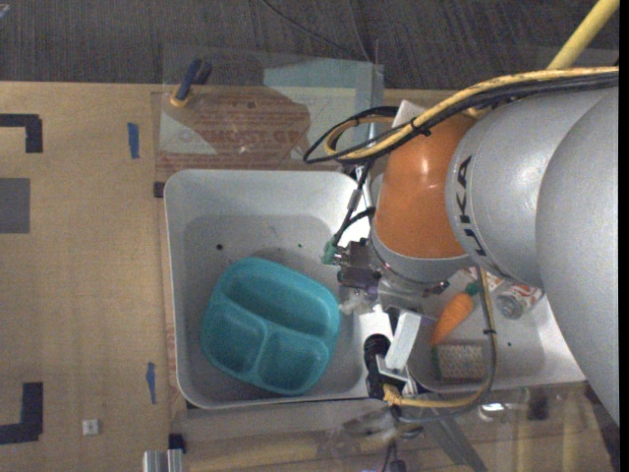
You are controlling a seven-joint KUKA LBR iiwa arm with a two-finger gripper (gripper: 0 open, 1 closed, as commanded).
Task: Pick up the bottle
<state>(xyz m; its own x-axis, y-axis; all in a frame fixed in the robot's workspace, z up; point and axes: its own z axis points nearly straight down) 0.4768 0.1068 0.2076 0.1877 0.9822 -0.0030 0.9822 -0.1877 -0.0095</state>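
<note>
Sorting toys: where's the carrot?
Camera view: the carrot lies in the right bin, beside the wrist, just above a tan block.

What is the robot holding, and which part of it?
It cannot be told: the arm blocks the view over the right bin.

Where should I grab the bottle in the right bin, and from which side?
The arm hides most of the bottle; its clear end pokes out beside the carrot, apparently lying flat. Probably come straight down from above and close across the narrow width of the body, on the side away from the carrot.
</note>
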